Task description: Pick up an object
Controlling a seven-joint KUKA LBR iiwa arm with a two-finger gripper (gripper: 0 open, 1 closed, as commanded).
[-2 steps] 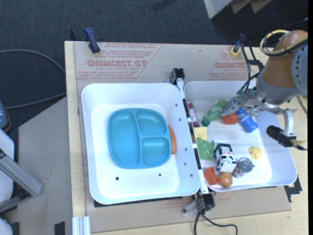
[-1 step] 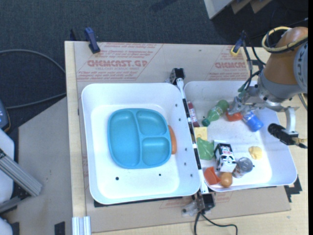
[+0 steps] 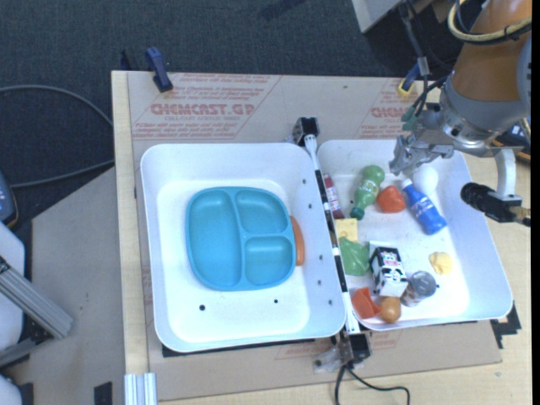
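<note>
My gripper (image 3: 408, 162) hangs over the far part of the right bin (image 3: 492, 270), at the end of the grey arm with the orange band. Just below and left of it lies a green bottle (image 3: 366, 185). A red-orange rounded piece (image 3: 390, 199) sits beside that bottle. A blue bottle (image 3: 425, 210) with a white top lies slanted right under the gripper. Nothing is seen held.
Nearer in the right bin lie a yellow block (image 3: 347, 229), a green item (image 3: 355, 256), a cow-patterned carton (image 3: 388, 268), a yellow piece (image 3: 440, 262) and an orange ball (image 3: 390, 310). The left bin (image 3: 167, 169) holds a blue divided plate (image 3: 240, 236) with an orange piece (image 3: 298, 241) beside it.
</note>
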